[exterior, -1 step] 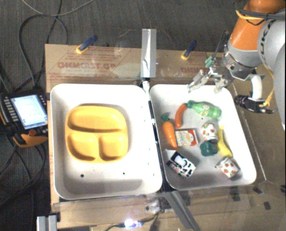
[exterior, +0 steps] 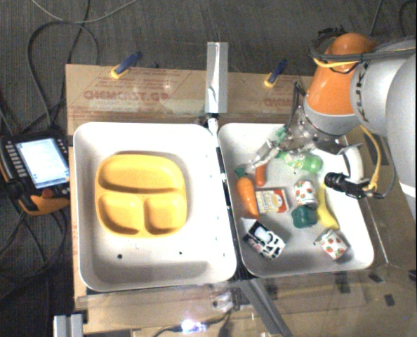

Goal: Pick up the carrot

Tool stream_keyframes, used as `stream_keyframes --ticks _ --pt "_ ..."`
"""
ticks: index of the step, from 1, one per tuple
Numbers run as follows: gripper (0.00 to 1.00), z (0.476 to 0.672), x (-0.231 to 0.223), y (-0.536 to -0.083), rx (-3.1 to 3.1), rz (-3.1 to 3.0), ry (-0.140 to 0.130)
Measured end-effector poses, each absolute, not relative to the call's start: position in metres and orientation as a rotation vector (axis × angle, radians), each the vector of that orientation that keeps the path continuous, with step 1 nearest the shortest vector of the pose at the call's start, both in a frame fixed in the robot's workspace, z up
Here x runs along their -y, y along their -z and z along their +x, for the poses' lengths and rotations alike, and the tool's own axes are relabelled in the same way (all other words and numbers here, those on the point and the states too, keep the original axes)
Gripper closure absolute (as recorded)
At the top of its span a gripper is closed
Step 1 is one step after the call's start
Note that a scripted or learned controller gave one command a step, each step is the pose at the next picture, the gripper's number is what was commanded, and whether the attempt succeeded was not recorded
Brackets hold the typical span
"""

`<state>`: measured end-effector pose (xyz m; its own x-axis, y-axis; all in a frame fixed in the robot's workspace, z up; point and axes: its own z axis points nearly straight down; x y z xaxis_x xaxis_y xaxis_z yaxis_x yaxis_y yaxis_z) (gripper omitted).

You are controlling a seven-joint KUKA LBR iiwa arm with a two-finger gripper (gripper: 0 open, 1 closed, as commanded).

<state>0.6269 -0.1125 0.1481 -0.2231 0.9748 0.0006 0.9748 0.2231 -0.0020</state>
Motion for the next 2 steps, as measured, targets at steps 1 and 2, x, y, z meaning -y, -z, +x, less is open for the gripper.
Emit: stream_keyframes --ticks 1,2 --pt "0.0 0.59 0.106 -0.09 2.551 -1.852 0.008" --pt "0.0 0.55 0.103 -0.091 2.609 -1.779 0.009"
